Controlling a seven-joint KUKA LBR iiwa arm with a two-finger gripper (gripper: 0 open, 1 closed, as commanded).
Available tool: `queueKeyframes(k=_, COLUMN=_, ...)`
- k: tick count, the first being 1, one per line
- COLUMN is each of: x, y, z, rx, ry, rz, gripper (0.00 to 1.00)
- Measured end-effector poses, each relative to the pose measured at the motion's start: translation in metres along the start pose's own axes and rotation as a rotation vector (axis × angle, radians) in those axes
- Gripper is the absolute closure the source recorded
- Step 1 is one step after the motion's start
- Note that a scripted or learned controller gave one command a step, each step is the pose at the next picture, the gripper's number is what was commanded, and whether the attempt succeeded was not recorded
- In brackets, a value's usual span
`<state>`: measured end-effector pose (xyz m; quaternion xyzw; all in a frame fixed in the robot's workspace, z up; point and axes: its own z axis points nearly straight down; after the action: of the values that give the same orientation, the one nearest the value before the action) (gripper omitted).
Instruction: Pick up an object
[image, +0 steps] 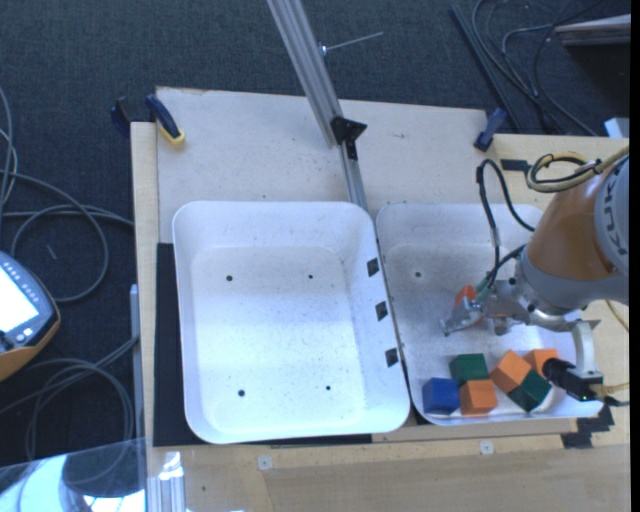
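Right bin (420, 250) holding blue (440, 395), green (468, 367), orange (479, 397) blocks near front edge; pincer (462, 318) hovering above, finger state can't tell. Left bin (200, 230) sitting alongside on worktop (250, 140).

I reach in from the right edge of the bench, my arm (585, 235) crossing over the right-hand bin's right wall. The orange band above my wrist bulks large near that wall, with the grey of my upper link just showing at the view's right. Below the band my wrist narrows into pale grey metal and angles down and to the left. My gripper (462, 318) sits low over the middle of that bin's floor, pointing toward its left wall (its fingers are small and blurred from up here, so their spacing is beyond telling). Black cables loop from my wrist up toward the bench's far right corner.
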<state>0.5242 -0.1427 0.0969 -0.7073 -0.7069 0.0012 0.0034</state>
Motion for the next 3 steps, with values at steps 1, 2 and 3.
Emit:
queueKeyframes(k=1, x=0.039, y=0.046, z=-0.003, rx=-0.011, ry=-0.002, rz=-0.007, gripper=0.00)
queueKeyframes(k=2, x=0.036, y=0.045, z=-0.014, rx=-0.010, ry=-0.003, rz=-0.004, gripper=1.00)
queueKeyframes(k=3, x=0.119, y=0.063, z=-0.108, rx=-0.017, ry=0.000, rz=-0.010, gripper=1.00)
